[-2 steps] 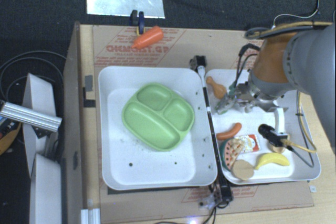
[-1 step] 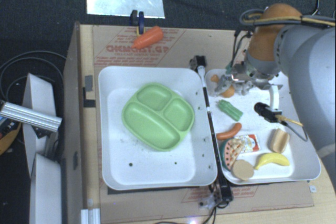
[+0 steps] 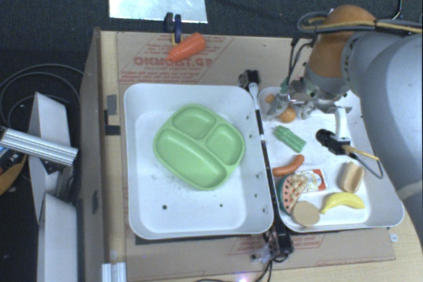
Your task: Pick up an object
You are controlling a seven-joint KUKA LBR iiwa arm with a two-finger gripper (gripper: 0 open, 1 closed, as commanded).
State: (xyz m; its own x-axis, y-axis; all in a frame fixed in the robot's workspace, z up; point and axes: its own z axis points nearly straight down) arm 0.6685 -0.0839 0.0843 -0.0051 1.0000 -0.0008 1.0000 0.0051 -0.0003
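Round tan disc [image 3: 306, 213] lies beside smooth, curved yellow banana [image 3: 342, 201].

The arm [image 3: 386, 76] was cut off by the right edge, and it covered the far right corner of the right bin [image 3: 380, 198]. The gripper [image 3: 289, 104] stood over an orange thing [image 3: 288, 115] — only the lower part showed, so its kind could not be told. A round tan disc [image 3: 306, 212] lay over one corner of the pizza toy [image 3: 292, 189]. The print on the card [image 3: 315, 178] was too small to read. Further back, a blue thing [image 3: 174, 24] near the carrot [image 3: 187, 47] was too small to name. At the left, a metal bar [image 3: 36, 145] and black cables [image 3: 26, 86] ran out of the picture.
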